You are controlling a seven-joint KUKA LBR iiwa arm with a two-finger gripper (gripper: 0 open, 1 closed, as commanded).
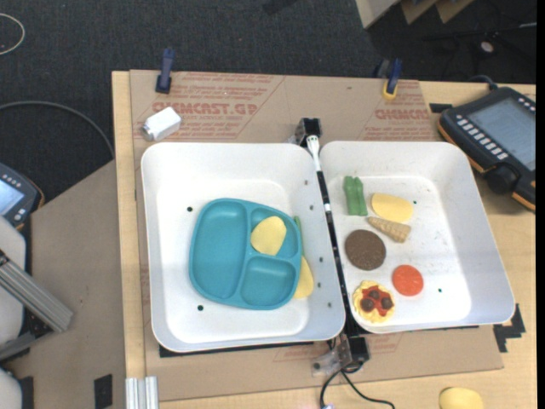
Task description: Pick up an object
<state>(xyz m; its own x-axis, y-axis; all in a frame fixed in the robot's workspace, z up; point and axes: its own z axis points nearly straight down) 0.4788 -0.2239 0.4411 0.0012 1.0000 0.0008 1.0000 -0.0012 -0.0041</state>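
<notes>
In the left bin (pixel 166 228), farthest from where the arm enters, we see a yellow slice (pixel 269 235) on a teal plate (pixel 226 258). In the right bin (pixel 460 228), nearer its reach, a brown disc (pixel 364 249) and red disc (pixel 408 280) lie flat among crowded toy foods. We cannot tell the gripper's state. We judge flat pieces may slip and neighbours get nudged.

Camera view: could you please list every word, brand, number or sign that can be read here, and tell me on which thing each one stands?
"SIMCAST" (my best reading; the first letters are unclear, and blurred letters follow), red print on the cardboard sheet behind the left bin.
The same red print, cut off by the right bin, on the cardboard: too blurred to read.
Handheld controller: key markings too small to read.
</notes>
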